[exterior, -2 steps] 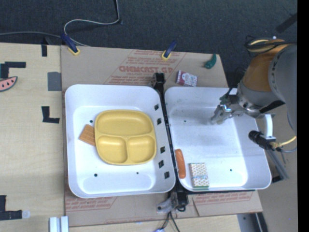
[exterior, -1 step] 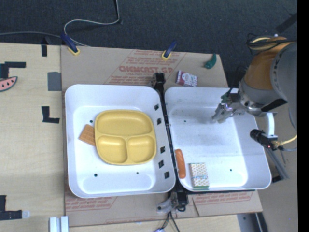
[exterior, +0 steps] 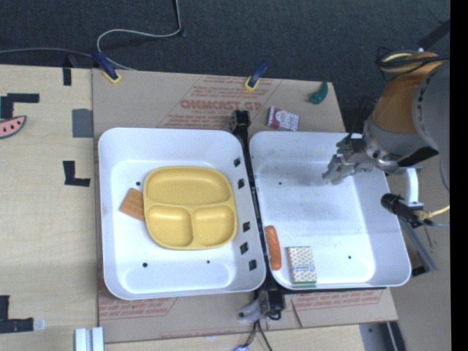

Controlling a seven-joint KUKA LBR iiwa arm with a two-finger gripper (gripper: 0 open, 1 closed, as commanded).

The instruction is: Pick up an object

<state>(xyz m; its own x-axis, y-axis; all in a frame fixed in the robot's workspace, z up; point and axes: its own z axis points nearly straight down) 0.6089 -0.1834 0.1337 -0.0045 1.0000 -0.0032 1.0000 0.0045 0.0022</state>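
Across the left bin lies a yellow divided plate, with a tan wafer-like piece tucked under its left edge. Right of the divider, the right bin holds an orange sausage-shaped item along its left wall and a small green-white box just beside it. Further right, the gripper hangs over that bin's upper area, pinching nothing; whether it is spread cannot be told. The arm seems to be in the approach step; next it must travel toward a chosen object and descend.
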